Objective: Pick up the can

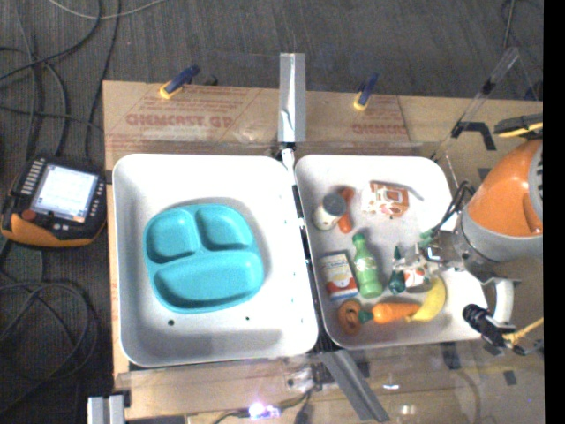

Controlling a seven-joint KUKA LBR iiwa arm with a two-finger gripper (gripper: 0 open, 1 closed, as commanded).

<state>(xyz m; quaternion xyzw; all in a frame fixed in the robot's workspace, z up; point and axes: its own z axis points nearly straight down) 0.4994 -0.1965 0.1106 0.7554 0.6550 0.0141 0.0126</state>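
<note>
Nearest us, along the lower edge of the right bin (441, 173), we see a carrot (395, 311) lying beside a brown round item (350, 316), with a banana (432, 300) curving up just to its right. Above them a green bottle (366, 265) stands beside a small blue-and-red carton (337, 274). We take the can (333, 208) to be the grey-topped cylinder near the upper left of this bin, touching an orange object (345, 197) and well apart from the claw. A white-and-red packet (388, 200) lies to its right.

The claw (415, 263) sits low in the right part of the same bin, among green-and-white clutter just above the banana; we cannot tell how it stands. Behind it the arm (503, 206) shows its orange band.

On the left of the desk (203, 117), the left bin (128, 237) carries a blue divided tray (206, 256). A teach pendant (55, 203) lies on the floor to the left.
</note>
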